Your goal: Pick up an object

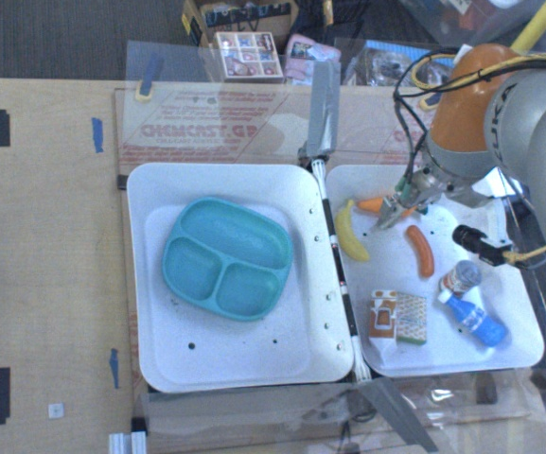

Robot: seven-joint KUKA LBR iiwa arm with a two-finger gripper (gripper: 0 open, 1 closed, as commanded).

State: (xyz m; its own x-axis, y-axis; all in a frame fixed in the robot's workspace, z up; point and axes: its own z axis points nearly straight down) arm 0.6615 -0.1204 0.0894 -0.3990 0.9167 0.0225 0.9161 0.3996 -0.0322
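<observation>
In the right bin (519, 348) lie a yellow banana (350, 234), a small orange carrot (371, 203), a red-orange sausage (421, 251), a blue bottle (473, 318) with a round lid, and a patterned packet (397, 316). My gripper (393, 216) hangs low over the bin's back left part, its tips just right of the carrot and above the banana's upper end. The left bin (149, 197) holds a teal divided plate (227, 258).
A black cylindrical part (476, 243) juts from the arm over the right bin's right side. A clear plastic sheet and cardboard boxes (239, 12) lie behind the bins. Wooden bench surface (36, 253) spreads to the left.
</observation>
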